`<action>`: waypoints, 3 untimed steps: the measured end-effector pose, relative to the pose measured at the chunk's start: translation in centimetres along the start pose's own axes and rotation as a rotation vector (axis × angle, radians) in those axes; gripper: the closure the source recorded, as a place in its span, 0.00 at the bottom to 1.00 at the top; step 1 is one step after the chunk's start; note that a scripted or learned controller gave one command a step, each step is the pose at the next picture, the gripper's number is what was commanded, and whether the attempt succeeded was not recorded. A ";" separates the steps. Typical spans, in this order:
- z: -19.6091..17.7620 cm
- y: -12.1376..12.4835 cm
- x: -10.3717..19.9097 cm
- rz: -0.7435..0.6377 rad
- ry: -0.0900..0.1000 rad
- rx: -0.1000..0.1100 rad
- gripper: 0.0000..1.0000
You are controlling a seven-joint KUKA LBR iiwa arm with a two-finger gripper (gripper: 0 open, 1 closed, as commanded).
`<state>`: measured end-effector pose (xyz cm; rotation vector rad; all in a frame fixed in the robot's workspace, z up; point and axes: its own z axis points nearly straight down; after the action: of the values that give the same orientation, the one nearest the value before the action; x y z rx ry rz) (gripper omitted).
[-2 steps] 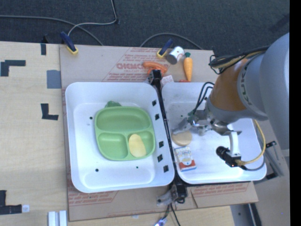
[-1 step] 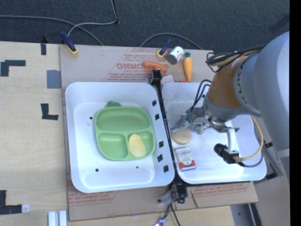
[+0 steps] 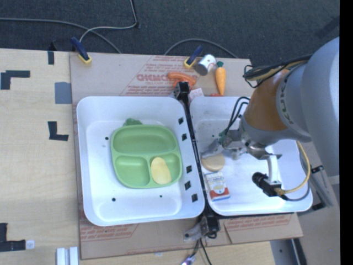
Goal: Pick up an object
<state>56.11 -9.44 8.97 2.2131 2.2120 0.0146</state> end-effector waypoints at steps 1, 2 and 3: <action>-0.3 7.4 -1.8 -0.002 0.001 0.007 0.00; 0.0 1.1 -0.7 -0.001 0.002 0.004 0.00; 0.1 1.1 -0.6 0.000 0.001 0.004 0.00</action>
<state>57.20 -10.07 8.93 2.2156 2.2143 0.0117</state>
